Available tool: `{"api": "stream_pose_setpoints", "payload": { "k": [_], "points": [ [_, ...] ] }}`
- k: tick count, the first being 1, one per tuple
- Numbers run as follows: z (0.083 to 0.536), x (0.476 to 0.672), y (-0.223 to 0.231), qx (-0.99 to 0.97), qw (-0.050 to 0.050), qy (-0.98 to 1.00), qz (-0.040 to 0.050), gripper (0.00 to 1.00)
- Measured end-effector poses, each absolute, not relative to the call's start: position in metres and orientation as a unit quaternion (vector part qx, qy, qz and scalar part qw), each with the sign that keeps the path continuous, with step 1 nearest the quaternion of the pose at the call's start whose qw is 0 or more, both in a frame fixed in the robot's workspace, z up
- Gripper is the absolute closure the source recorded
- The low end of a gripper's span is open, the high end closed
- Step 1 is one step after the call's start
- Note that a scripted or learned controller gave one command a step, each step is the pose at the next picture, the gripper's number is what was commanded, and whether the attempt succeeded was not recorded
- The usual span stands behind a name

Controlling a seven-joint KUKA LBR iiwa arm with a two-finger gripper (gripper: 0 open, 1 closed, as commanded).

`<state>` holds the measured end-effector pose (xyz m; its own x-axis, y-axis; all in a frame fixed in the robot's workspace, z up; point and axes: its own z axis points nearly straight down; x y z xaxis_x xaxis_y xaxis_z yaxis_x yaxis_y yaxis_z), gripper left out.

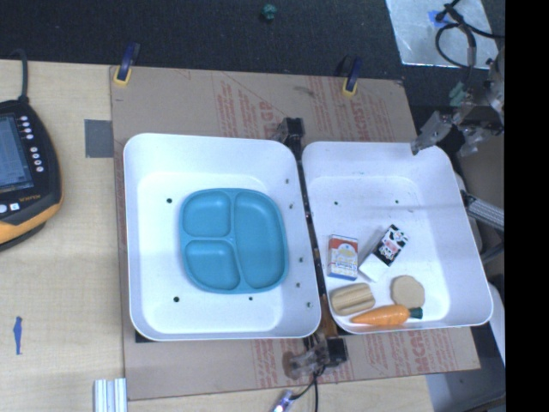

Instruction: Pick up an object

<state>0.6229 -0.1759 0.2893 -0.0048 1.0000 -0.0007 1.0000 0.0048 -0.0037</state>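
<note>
The carrot [383, 317] lies at the front edge of the right bin [446, 196]. It looks light and hard; grab its fat middle. The tool [442, 130] waits far off, its grip unclear.

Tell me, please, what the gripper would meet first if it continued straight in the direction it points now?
Probably the far right rim of the right bin: the gripper points down-left just above it. Beyond lies bare bin floor. Depth is unclear, so it might pass over.

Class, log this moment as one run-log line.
gripper: above right bin's far corner | holding: nothing seen | carrot: in bin | blue plate: left bin
</note>
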Motion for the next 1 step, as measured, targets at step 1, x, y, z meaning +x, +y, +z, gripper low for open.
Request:
{"api": "stream_pose_setpoints", "payload": {
  "k": [1],
  "points": [
    [0.1574, 0.5835, -0.1751, -0.705, 0.002, -0.709, 0.0027, 0.0]
  ]
}}
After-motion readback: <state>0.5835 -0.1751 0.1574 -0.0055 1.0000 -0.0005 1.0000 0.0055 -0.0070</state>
